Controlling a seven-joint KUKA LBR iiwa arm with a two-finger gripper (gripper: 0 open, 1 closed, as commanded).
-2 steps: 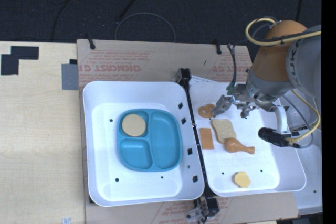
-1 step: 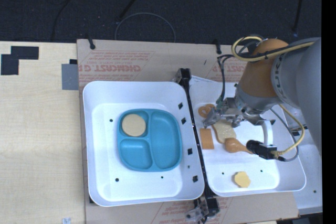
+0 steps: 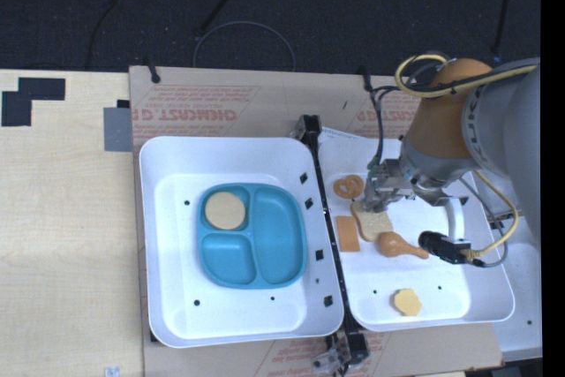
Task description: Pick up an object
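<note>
Gripper [image 3: 381,192] low in right bin [image 3: 494,300], over food cluster: pretzel [image 3: 348,186], bread slice [image 3: 374,222], cracker [image 3: 347,234], drumstick [image 3: 399,245]. Finger state: cannot tell. Likely target bread slice, directly under tool. Left bin [image 3: 168,181]: blue tray [image 3: 274,234], round cookie [image 3: 224,210] in upper-left compartment.

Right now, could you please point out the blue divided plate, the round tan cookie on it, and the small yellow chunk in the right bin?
Blue divided plastic plate [image 3: 281,236]: camera view, bare floor of its large right compartment.
Round tan cookie [image 3: 224,210]: camera view, its centre.
Small yellow chunk [image 3: 407,302]: camera view, its top face.
</note>
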